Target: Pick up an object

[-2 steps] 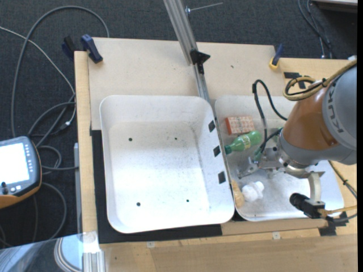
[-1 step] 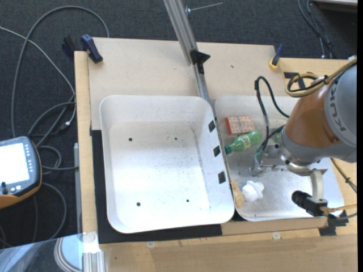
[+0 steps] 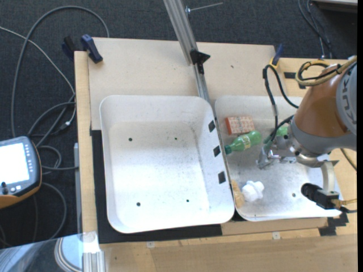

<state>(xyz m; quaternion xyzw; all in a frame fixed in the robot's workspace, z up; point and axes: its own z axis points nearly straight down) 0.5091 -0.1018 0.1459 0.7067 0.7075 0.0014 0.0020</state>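
Gripper (image 3: 266, 158) sits low in the right bin (image 3: 283, 205), just right of the green bottle (image 3: 243, 143); can't tell its state from this angle. Bottle lies on its side, label unreadable. Orange patterned box (image 3: 239, 124) just above it, print too small to read. White crumpled object (image 3: 252, 190) near the bin's front edge. Left bin (image 3: 113, 169) alongside.

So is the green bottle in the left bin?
No, the bottle lies on its side in the right bin, beside the box.
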